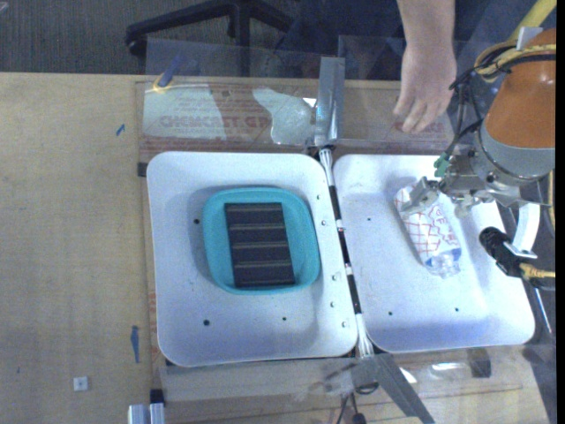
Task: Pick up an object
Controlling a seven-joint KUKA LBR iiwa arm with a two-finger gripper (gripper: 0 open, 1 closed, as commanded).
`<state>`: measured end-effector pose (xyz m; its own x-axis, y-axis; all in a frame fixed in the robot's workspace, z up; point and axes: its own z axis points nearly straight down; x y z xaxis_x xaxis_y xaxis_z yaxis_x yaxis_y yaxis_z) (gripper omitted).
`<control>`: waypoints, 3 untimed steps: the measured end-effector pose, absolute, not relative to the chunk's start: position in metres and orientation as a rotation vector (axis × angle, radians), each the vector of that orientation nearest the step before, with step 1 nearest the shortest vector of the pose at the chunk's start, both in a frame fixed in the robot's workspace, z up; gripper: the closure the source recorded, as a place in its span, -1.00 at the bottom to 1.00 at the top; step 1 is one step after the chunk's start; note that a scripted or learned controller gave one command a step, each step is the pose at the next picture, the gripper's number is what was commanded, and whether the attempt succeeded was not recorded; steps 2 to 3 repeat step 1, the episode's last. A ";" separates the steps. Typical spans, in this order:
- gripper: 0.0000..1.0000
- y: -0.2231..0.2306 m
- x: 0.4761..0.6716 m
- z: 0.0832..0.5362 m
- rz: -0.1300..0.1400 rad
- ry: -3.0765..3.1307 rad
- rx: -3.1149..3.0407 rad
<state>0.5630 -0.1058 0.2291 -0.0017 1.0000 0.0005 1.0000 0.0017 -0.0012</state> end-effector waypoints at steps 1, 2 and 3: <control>-1.00 -0.102 0.535 0.285 -0.002 -2.206 -2.240; -1.00 -0.102 0.535 0.285 -0.002 -2.206 -2.240; -1.00 -0.102 0.535 0.285 -0.002 -2.206 -2.240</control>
